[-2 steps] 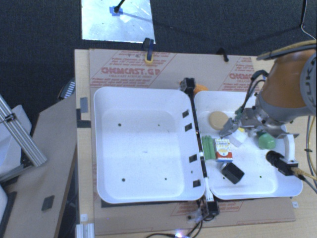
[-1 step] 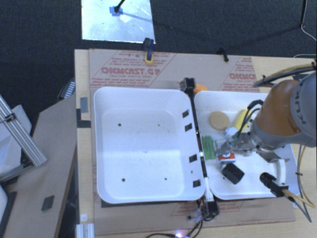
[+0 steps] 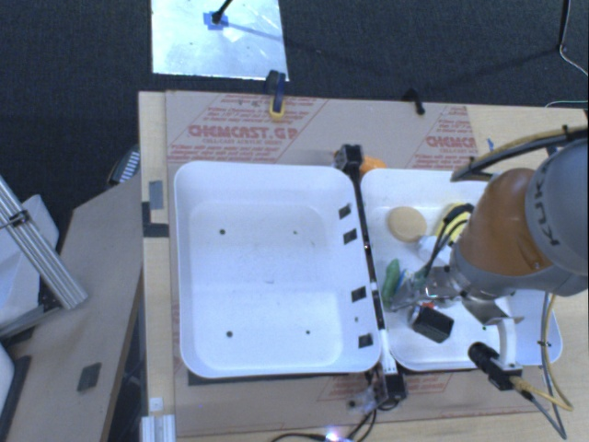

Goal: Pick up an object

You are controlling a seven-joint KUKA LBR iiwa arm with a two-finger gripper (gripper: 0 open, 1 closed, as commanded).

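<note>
Two bins (image 3: 267,178) lie below me; my pincer (image 3: 411,293) hangs in the right one, grip state unclear, a disc (image 3: 406,222) at twelve o'clock.

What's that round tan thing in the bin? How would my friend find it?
Look at the right white bin, where the grey and orange arm reaches in. Near its top left lies a tan disc, left of a yellow object. It is the pale, flat, round one.

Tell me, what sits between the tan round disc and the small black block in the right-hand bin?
In the camera view, the gripper sits between the tan disc and the black block, with a green object just left of that line.
</note>
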